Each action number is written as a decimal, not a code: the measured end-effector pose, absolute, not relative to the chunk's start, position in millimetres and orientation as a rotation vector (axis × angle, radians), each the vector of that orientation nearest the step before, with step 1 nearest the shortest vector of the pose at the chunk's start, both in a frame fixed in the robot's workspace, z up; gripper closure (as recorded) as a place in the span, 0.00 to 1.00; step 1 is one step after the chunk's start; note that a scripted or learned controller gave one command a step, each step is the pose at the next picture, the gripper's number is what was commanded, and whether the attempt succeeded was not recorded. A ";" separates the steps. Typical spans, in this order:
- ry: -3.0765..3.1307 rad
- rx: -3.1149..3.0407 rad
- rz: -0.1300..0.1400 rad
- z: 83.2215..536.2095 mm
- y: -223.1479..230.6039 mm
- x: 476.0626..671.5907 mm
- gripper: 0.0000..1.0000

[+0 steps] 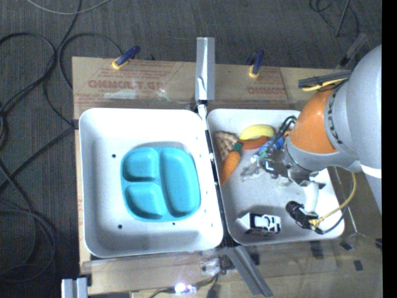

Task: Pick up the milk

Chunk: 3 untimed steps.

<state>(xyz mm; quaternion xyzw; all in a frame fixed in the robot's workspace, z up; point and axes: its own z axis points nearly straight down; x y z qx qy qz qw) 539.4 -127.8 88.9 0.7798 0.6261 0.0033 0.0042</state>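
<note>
Toward the near edge of the right bin (335, 225), we see the milk (265, 223), a small black-and-white carton lying on its side on the bin floor, well apart from the other things. At the far-left corner of that bin sit a carrot (229, 164), a banana (257, 131) and a brownish piece we cannot name. Our hand (263, 165) hangs over the middle of the bin, close to the carrot; whether it is open or closed we cannot tell, since cables and metal parts hide it, and we see nothing held in it. The left bin (93, 166) holds a blue divided tray (162, 181).

We judge the reach has not yet found the carton. To do this well, we should bring our hand toward the near edge, centre it over the carton, close across its narrow width, and stay off the bin wall close behind it.
</note>
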 end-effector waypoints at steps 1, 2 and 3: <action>1.857 2.538 -0.029 91.1 -105.5 589.0 0.00; 1.802 2.564 0.007 89.0 -106.1 546.1 0.00; 2.172 2.269 -0.007 120.4 -161.2 554.9 0.00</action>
